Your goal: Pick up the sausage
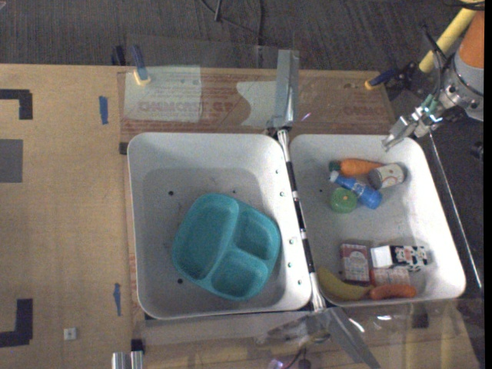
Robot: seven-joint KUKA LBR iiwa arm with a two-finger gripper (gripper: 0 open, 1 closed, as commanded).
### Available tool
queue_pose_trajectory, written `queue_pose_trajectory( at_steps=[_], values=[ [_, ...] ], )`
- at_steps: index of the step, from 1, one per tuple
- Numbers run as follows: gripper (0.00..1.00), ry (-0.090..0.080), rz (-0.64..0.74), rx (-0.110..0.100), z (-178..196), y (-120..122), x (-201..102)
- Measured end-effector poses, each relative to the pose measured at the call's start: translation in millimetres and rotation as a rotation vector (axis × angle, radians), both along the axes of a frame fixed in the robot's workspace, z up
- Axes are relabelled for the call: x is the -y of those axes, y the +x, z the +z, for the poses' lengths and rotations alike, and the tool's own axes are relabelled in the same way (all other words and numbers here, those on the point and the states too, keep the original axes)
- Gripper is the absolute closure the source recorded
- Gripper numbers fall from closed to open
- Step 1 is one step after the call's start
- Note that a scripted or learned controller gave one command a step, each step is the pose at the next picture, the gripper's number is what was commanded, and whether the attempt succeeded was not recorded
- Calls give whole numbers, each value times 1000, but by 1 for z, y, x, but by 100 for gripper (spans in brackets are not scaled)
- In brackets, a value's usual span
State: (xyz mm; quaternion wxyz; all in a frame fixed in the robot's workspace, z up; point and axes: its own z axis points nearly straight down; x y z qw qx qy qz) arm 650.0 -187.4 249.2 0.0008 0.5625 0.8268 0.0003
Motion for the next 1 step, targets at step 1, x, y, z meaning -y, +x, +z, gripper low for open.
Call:
queue_pose_trajectory(
  at_steps=[1],
  values=[
    [0, -1, -322, 3, -47, 18, 33]
  ],
)
